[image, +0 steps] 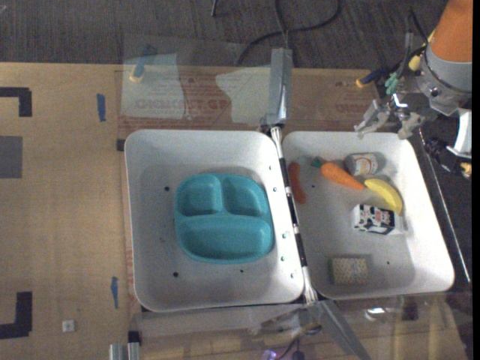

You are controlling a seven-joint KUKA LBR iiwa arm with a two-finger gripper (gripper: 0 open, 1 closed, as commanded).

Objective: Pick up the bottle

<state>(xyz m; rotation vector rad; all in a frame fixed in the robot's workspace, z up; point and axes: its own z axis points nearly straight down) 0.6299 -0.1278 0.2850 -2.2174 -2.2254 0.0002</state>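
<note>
Pale wooden bench (60, 223) runs across the scene, marked with black corner squares and bits of blue tape, and dark floor with a looped black cable lies beyond its far edge. Two shallow white bins sit side by side on it, touching along a metal seam.

At about 1 o'clock from the right bin (431, 265), the gripper (388, 126) hangs over the bin's far rim with its jaws spread apart. Nothing sits between them and they touch nothing.

The bottle (362, 163), a small greyish cylinder lying on its side, rests at about 12 o'clock in the right bin, just below the gripper. A carrot (341, 175) lies just beside it at its 8 o'clock, seemingly touching. A banana (384, 195) lies close at the bottle's 5 o'clock. A small black-and-white carton (374, 218) sits just below the banana. A red sausage-like piece (298, 182) lies by the seam at 9 o'clock, and a tan sponge (350, 269) sits apart at 6 o'clock.

The left bin (142, 163) holds a teal divided plate (223, 217) at its centre.

Open floor shows in the right bin's lower half around the sponge, while the bottle is crowded on its near and left sides, with the far rim close behind it.
</note>
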